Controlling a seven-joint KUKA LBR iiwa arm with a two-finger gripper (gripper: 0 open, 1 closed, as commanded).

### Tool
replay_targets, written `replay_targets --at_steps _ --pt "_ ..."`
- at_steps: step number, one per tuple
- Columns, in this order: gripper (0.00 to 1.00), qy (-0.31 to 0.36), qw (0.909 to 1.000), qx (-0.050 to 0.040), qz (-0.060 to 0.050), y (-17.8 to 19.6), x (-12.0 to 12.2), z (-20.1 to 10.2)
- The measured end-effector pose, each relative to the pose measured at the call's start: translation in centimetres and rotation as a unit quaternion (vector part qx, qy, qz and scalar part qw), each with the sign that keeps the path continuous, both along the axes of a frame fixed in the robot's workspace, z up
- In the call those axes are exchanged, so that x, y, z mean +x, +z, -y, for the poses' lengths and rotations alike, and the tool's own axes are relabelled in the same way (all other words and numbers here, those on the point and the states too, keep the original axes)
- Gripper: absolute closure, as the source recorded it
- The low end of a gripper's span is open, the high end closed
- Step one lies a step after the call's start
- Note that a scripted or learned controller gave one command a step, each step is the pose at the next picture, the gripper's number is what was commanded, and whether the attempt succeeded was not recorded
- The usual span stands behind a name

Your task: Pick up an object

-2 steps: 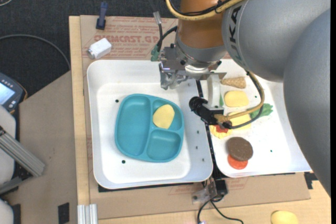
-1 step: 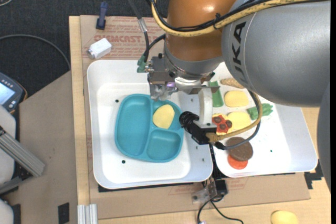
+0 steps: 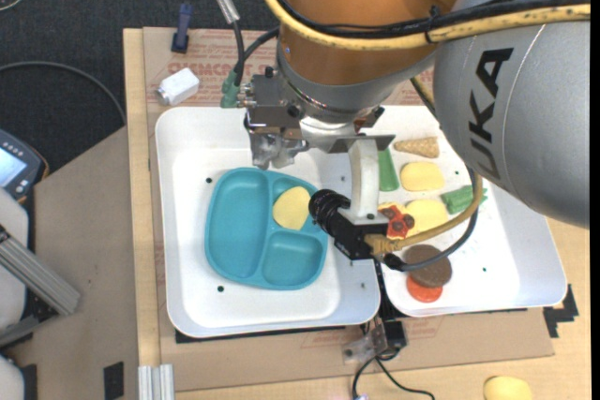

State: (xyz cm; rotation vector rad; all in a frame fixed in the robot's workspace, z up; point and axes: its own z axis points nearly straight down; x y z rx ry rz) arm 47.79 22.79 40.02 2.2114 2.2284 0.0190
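Progress: jaws [image 3: 274, 148] hovering over left bin [image 3: 178, 201]; nothing lifted.
Jaws: cannot tell width.
Remaining: grasping yellow piece [image 3: 292, 207] on blue tray [image 3: 244, 234].

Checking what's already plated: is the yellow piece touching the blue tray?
Touching. The camera view shows the yellow piece lying inside the blue tray, in its upper right compartment.

"KU" on the arm [image 3: 525, 98]

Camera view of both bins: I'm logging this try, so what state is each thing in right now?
Blue divided plastic plate: lying flat in the left white bin, one yellow piece in it.
Round pale yellow piece: resting in the plate's upper right compartment.
Gripper: low over the left bin, above the plate's top edge.
Cone-shaped tan piece: lying in the right white bin.
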Motion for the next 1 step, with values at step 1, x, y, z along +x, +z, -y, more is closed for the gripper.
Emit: replay_targets --at_steps 1 --pt "1.0 -0.003 1.0 -0.0013 0.0 6.71 0.18 0.34"
